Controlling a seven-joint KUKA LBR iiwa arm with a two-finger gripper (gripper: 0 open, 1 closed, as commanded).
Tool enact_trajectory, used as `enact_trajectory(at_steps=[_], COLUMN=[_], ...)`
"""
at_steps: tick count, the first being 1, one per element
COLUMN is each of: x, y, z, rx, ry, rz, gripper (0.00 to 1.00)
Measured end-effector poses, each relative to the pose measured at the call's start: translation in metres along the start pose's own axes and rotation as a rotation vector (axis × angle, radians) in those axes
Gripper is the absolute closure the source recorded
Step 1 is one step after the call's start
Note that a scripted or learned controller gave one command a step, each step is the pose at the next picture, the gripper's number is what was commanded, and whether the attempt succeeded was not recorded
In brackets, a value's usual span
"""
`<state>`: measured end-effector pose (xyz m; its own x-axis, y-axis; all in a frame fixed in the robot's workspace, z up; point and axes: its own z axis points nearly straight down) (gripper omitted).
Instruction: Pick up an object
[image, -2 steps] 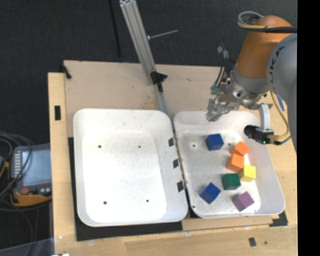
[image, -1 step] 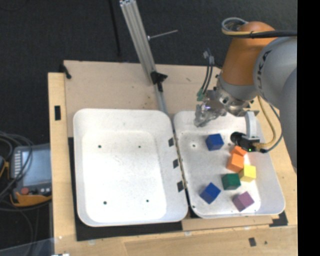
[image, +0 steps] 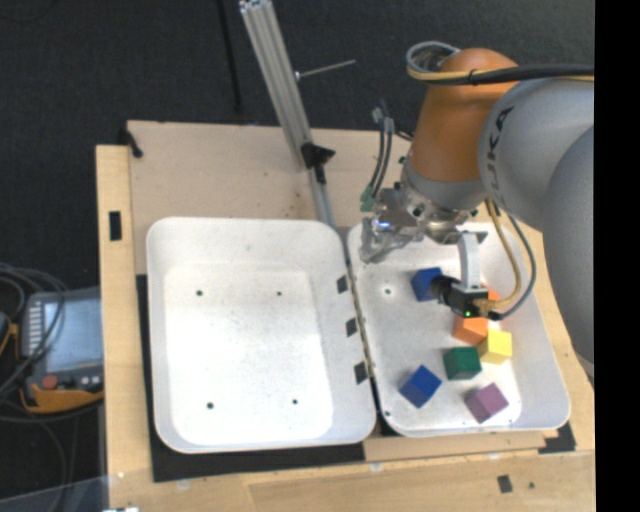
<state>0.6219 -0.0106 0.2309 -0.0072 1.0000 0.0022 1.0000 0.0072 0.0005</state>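
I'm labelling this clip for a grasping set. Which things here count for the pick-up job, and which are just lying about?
For the job:
- pincer
- right bin
- blue block
- second blue block
- green block
- yellow block
- orange block
- purple block

Lying about:
- left bin
- metal rail
- handheld controller

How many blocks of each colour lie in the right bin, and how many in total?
Blue blocks: 2
Orange block: 1
Yellow block: 1
Green block: 1
Purple block: 1
Total: 6, all in the right bin
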Motion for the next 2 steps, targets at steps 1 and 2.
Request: enact_trajectory(at_steps=[1,2], x=[0.050,0.102], y=[-0.011,-0.015], z=[0.008,-0.006], rx=[0.001,-0.001], ry=[-0.001,0.000], rz=[0.000,-0.001], gripper=[1.00,1.00])
